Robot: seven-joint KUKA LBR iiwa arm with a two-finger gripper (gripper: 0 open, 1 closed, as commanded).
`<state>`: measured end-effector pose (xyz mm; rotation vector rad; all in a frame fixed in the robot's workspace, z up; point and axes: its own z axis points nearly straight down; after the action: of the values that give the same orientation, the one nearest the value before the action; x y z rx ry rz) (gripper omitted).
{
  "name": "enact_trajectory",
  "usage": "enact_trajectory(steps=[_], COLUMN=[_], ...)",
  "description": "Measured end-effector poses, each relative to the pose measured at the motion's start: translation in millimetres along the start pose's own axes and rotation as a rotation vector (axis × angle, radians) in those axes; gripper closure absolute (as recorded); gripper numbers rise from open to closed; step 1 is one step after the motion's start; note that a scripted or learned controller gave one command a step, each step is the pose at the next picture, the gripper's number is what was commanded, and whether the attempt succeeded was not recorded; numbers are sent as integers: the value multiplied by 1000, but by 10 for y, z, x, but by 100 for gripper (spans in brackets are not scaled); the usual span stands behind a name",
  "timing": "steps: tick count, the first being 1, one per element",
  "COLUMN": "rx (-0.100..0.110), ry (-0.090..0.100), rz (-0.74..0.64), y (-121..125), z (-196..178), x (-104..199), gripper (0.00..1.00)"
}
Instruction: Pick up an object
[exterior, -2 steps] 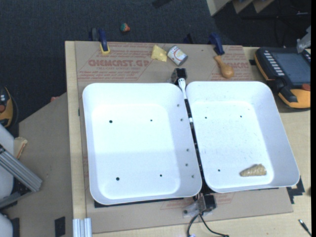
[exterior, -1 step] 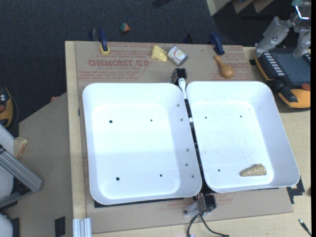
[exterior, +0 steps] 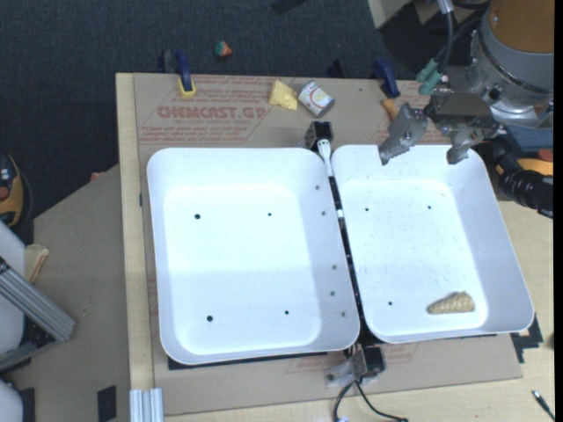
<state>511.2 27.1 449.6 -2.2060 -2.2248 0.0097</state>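
A small tan, cone-shaped object (exterior: 451,303) lies in the right bin (exterior: 413,236) near its front right corner. My gripper (exterior: 425,149) hangs over that bin's far edge, well behind the object. Its two fingers are spread apart, one fingertip (exterior: 390,151) at the left and the other at the right, with nothing between them. The grey arm with its orange band comes in from the upper right.
The left bin (exterior: 242,253) sits beside the right one, joined by a black strip. On the bench behind the bins lie a yellow piece (exterior: 283,96) and a small white box (exterior: 316,98). Blue clamps (exterior: 184,70) hold the board's far edge.
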Motion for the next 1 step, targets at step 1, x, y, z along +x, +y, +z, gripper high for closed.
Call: enact_trajectory(steps=[1], rx=[-16], ry=[-2], rz=[7], y=[22], z=[-158], x=[-45], gripper=[100])
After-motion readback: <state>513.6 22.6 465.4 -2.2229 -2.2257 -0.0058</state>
